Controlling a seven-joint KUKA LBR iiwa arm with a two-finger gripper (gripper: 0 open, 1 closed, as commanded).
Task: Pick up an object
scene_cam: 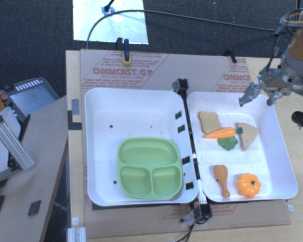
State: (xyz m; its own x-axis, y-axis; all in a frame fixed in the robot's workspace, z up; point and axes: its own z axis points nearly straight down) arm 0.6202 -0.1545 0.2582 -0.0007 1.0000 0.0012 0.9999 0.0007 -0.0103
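Nearest the camera, pumpkin (249,184) and drumstick (222,179) lie untouched in the right bin (283,150) beside carrot (221,133), while the gripper (259,97) hovers above the far rim, fingers apart and empty, so picking remains undone.

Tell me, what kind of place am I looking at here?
Probably a robotics lab test bench: a robot arm reaches over two white bins, one holding a green divided plate, the other toy food such as a carrot and pumpkin.
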